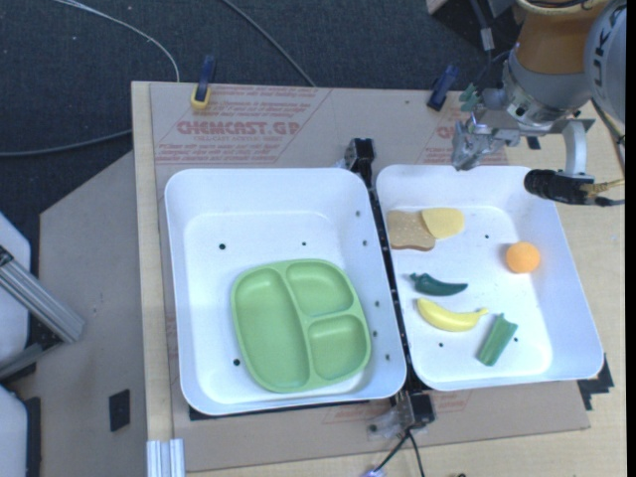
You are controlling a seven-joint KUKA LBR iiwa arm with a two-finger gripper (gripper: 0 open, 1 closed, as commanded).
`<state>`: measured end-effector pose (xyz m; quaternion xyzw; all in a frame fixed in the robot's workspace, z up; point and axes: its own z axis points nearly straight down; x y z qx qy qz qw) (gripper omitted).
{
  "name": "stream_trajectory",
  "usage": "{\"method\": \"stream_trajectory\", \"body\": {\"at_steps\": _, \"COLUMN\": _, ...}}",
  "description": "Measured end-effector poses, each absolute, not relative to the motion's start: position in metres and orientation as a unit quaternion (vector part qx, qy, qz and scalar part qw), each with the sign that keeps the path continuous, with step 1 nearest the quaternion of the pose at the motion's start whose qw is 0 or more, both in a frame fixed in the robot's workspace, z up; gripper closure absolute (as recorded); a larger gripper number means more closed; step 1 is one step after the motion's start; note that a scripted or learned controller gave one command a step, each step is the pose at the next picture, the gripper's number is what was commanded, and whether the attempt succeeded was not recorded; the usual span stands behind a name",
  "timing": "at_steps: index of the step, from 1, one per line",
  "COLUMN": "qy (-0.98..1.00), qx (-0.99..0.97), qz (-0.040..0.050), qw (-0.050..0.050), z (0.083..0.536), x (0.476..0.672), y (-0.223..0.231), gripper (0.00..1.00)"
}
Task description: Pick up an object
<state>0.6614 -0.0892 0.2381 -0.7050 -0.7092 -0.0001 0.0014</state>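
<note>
Bins first: the left bin (pixel 189 266) has a green divided tray (pixel 298 323) sitting toward its front, and the right bin (pixel 571 306) holds all the small stuff. The arm (pixel 556 38) hangs over the right bin's back edge with the gripper (pixel 467 155) up above the rim, nothing between its fingers, gap looks narrow. Inside that bin there's a bread slice (pixel 407 230) touching a yellow chip-looking piece (pixel 443 223), then a banana (pixel 450 316), green pepper (pixel 437 285), green block (pixel 496 340) and an orange ball (pixel 522 257) off by itself.
</note>
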Motion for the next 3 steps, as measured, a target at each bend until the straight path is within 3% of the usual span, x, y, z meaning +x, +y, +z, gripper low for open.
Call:
{"method": "stream_trajectory", "body": {"at_steps": 2, "qy": -0.709, "qx": -0.705, "qz": 0.001, "qw": 0.002, "z": 0.216, "x": 0.654, "y": 0.024, "gripper": 1.0}}
{"method": "stream_trajectory", "body": {"at_steps": 3, "qy": -0.709, "qx": -0.705, "qz": -0.0013, "qw": 0.0, "z": 0.232, "x": 0.643, "y": 0.079, "gripper": 1.0}}
